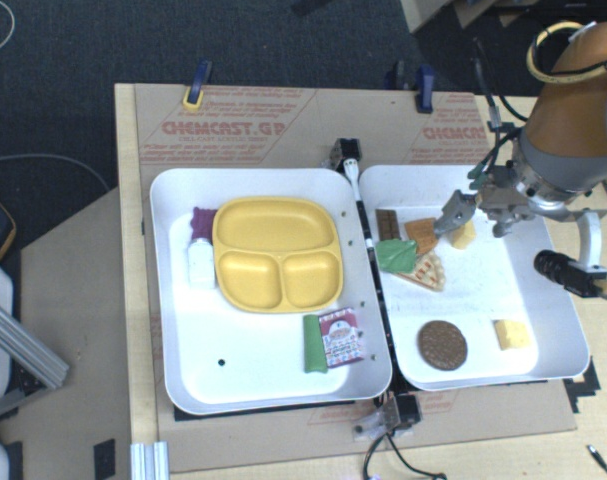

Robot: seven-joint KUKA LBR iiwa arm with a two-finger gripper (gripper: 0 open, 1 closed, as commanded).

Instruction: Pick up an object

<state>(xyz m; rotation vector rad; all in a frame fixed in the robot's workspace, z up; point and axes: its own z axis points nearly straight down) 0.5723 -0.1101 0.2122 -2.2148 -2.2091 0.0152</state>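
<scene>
My gripper (480, 218) hangs over the back of the right bin (558, 363), reaching in from the right. It is open, its two grey fingers (451, 214) spread apart with nothing between them. A small pale yellow piece (466, 236) lies right below the left finger. To its left lie an orange piece (420, 234), a brown bar (387, 224), a green item (395, 256) and a waffle wedge (429, 272). Nearer the front sit a round brown cookie (443, 344) and a yellow cube (510, 334).
The left bin (173, 298) holds a yellow divided plate (279, 252), a purple and white bottle (201, 246) and a green and red packet (332, 339). A black part of the arm (573, 271) reaches over the right bin's right side. Clamps stand along the bench's far edge.
</scene>
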